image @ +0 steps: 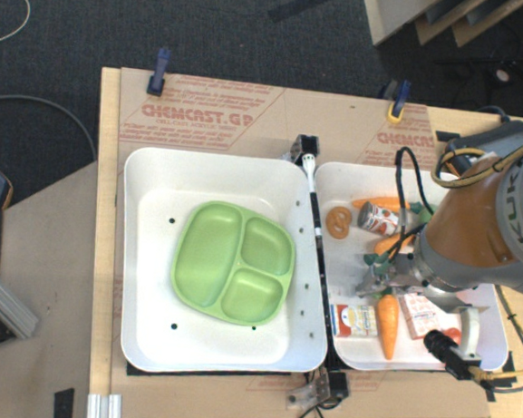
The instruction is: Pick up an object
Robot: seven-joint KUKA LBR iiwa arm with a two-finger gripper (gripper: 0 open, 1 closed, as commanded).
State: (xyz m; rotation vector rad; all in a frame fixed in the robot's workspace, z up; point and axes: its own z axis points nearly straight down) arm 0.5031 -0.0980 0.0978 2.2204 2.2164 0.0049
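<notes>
Camera view did not let us tell how the gripper (384, 280) was set, since the grey wrist covered it. It hung low in the right white bin (494, 356), just above the orange plastic carrot (386, 325), our likely target. We judged a straight descent best, clear of the small red-and-white carton (354, 321) touching the carrot.

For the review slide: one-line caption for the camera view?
Arm's gripper low in right bin above carrot; green divided plate in left bin.
</notes>
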